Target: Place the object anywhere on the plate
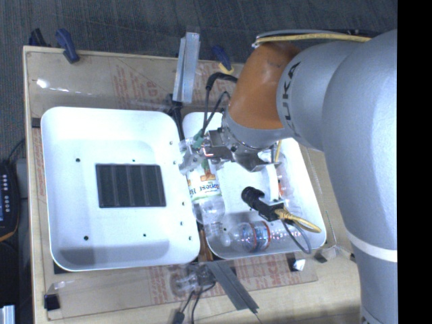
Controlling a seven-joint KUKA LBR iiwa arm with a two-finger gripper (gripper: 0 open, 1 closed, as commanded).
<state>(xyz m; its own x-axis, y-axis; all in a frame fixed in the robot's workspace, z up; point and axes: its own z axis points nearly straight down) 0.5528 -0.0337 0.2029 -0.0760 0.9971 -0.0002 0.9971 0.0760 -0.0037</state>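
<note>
A dark ribbed plate [130,185] lies flat in the middle of the left white bin [67,133]. A clear plastic bottle with an orange and green label [204,189] lies along the left wall of the right bin [312,208], its upper end under my gripper. My gripper [197,152] hangs over the strip between the two bins, right at that bottle's top. The wrist hides where they meet. A second clear bottle with a blue and red label [254,235] lies on its side near the right bin's front wall.
The grey arm with its orange band [266,93] covers the back half of the right bin. A metal bar [186,66] stands behind the bins, with blue clamps [67,46] at the bench's rear edge. A bracket [226,287] sits in front.
</note>
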